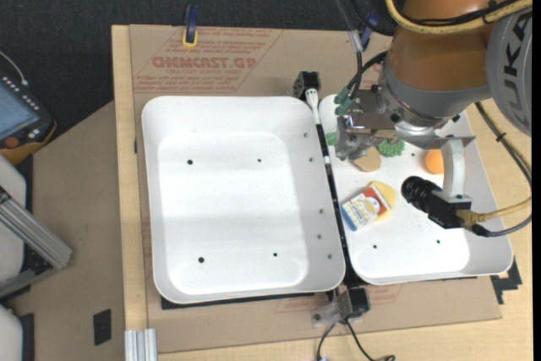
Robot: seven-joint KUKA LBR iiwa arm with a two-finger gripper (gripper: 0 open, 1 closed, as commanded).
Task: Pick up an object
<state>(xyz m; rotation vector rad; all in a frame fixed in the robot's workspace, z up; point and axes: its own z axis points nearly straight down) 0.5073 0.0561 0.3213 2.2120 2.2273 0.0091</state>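
Observation:
My gripper hangs low over the far left part of the right bin, close to the divide between the two bins. Just under and to the right of it lies a tan piece, with a small green object beside that. An orange ball-like thing sits further right, partly behind the arm's bracket. A flat packet in yellow, blue and white lies nearer the front of the bin. The big orange wrist hides the bin's far right part.
The left bin stands beside the right one, their rims touching. Both rest on a cardboard sheet with a blue clip at its far edge. A black clamp sits at the far end of the divide.

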